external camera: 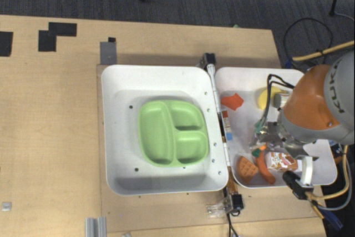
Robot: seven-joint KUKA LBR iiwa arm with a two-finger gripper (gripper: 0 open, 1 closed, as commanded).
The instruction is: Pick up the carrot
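Carrot [264,168]: we see it lying near the front wall of the right bin [242,81], between a round orange-brown toy [247,167] and a printed packet [280,161].
Pincer [265,141]: low over the carrot's upper end; whether it is released or clenched we cannot tell.
Approach: we should come straight down, astride the carrot's width.
Risk: we judge the packet likely to be caught too.
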